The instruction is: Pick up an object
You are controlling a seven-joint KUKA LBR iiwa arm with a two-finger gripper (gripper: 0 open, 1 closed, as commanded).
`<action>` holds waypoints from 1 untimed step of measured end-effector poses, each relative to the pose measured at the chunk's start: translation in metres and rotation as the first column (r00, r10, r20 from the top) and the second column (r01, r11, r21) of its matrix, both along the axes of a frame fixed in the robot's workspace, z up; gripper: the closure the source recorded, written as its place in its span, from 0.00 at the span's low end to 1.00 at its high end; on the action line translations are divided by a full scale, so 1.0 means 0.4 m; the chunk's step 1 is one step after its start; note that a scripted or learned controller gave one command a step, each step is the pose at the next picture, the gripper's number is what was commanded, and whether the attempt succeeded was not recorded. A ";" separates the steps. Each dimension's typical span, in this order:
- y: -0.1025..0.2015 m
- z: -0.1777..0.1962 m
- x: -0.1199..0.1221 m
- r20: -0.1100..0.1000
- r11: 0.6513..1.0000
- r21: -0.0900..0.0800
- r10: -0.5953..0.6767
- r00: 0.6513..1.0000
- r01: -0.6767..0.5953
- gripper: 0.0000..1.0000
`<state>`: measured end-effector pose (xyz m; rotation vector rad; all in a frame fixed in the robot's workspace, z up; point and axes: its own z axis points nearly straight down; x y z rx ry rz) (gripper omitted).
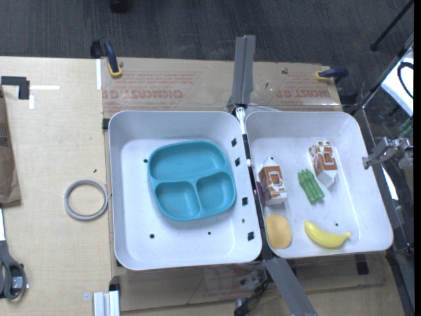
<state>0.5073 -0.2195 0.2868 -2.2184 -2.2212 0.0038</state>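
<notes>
The right bin (pixel 368 196) holds several small items. A white and orange carton (pixel 272 184) stands near its left wall, and a second similar carton (pixel 323 163) lies further back to the right. Between them lies a green bunch of beans (pixel 310 185). A yellow banana (pixel 327 236) rests near the front wall, with a yellow-orange rounded fruit (pixel 278 232) to its left in the front corner. All items lie apart from each other.
The left bin (pixel 131 236) holds a blue divided plate (pixel 192 180). On the wooden bench to the left lie a grey ring (pixel 86 199) and scissors (pixel 12 276). A metal bracket (pixel 381 153) juts in at the right bin's outer edge.
</notes>
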 end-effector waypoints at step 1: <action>-0.005 -0.302 0.209 0.001 0.964 -0.001 -0.264 0.964 0.264 0.00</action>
